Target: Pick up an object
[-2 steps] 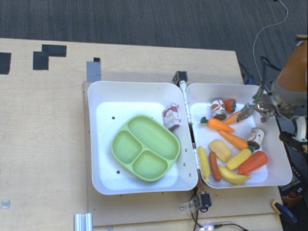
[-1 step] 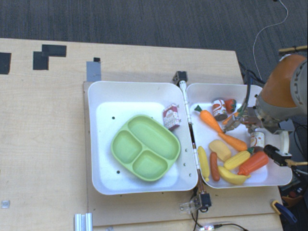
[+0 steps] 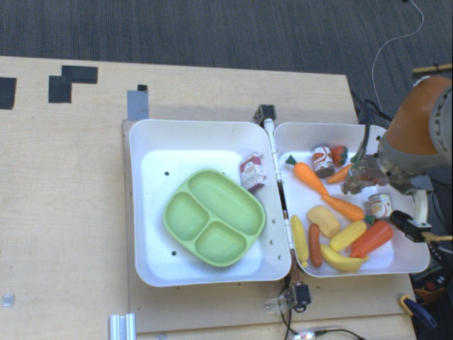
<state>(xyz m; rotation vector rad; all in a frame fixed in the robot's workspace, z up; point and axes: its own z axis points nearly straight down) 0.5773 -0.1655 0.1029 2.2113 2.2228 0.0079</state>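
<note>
Toy food crowds the right bin [image 3: 410, 264]: a long carrot [image 3: 322, 188], a small can [image 3: 323, 161], a potato [image 3: 324, 220] and a banana [image 3: 342, 258], all on a pale wood bench [image 3: 64, 211] with grey carpet [image 3: 212, 20] beyond. The end effector [image 3: 356, 180] sits low just right of the carrot, and I cannot tell how far it is spread. Over in the left bin [image 3: 141, 190], a green divided plate [image 3: 214, 217] lies beside a small wrapped packet [image 3: 252, 172].

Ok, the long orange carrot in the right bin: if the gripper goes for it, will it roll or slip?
The carrot looks smooth and tapered, probably hard toy plastic, so fingers may slide toward the thin tip. Its round body could roll if nudged. It likely stays stiff and light. The gripper sits close beside it.
</note>
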